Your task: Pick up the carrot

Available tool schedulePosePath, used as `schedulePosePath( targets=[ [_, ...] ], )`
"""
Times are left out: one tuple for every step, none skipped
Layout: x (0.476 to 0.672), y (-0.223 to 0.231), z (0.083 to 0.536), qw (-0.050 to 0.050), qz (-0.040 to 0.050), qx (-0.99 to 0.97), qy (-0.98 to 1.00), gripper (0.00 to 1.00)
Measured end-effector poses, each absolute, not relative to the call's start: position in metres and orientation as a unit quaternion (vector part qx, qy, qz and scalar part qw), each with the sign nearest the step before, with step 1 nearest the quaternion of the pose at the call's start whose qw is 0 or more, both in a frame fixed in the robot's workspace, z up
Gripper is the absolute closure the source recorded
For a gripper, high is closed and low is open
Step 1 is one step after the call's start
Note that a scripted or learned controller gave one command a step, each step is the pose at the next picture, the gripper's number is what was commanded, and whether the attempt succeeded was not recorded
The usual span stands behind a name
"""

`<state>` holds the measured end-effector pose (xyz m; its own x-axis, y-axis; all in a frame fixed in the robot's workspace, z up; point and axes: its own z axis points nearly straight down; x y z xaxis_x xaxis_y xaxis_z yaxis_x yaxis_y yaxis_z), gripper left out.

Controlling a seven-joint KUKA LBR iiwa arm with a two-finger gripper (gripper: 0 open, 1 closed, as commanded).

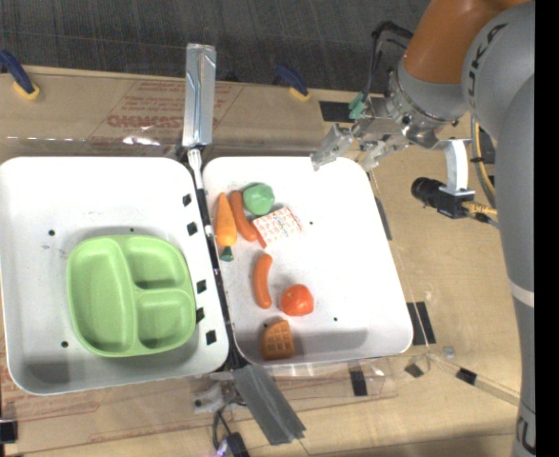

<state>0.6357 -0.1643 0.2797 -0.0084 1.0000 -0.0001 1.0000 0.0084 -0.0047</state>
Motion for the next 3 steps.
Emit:
schedulePosePath(
  targets=[
    [0.656, -0.077, 0.190, 0.002, 0.0022, -0.666, -0.746, 0.00],
    [0.572, -0.011, 0.191, 0.002, 0.0017, -0.656, -0.755, 0.00],
    [0.588, -0.059, 0.192, 0.000, 0.0004, -0.491, -0.871, 0.00]
  ],
)
